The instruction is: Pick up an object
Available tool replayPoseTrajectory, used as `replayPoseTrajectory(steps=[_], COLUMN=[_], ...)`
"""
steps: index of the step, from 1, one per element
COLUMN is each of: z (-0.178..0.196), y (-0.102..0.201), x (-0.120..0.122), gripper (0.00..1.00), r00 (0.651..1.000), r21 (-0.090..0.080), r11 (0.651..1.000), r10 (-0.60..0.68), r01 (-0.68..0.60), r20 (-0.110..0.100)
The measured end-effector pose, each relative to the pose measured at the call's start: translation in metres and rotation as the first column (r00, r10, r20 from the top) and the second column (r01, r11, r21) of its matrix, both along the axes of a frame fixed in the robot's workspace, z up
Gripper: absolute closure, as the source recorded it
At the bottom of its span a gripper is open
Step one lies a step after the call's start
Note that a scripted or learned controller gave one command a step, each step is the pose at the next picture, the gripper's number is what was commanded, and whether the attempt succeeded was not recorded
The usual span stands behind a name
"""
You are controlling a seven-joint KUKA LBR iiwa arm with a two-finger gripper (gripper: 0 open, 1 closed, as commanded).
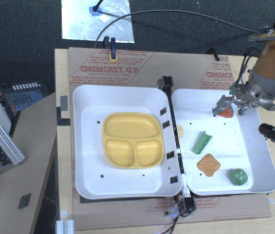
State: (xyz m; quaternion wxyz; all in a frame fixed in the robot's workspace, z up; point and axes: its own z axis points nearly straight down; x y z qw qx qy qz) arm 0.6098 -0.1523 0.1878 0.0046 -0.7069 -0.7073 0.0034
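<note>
One red piece (227, 113) is seen in the right bin (266, 172), far side | gripper (230, 106) is placed directly over it, touching or nearly | jaw state cannot be told | no long axis can be made out

Grey arm (268, 79) with an orange band, ending in a metallic, seemingly two-fingered tool (223, 107).

Bright, even light falls on my two white bins (176, 145). Shadows are soft and small. The shiny sheet (97, 13) up top glares. Everything looks a little grainy.
</note>
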Motion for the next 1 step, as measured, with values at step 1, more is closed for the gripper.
replayPoseTrajectory(steps=[1], z=[0.0075], y=[0.0003], x=[0.003], gripper=[0.0], r00=[1.0], r21=[-0.002], r11=[1.0], r10=[0.002], r01=[-0.002], r20=[0.012])
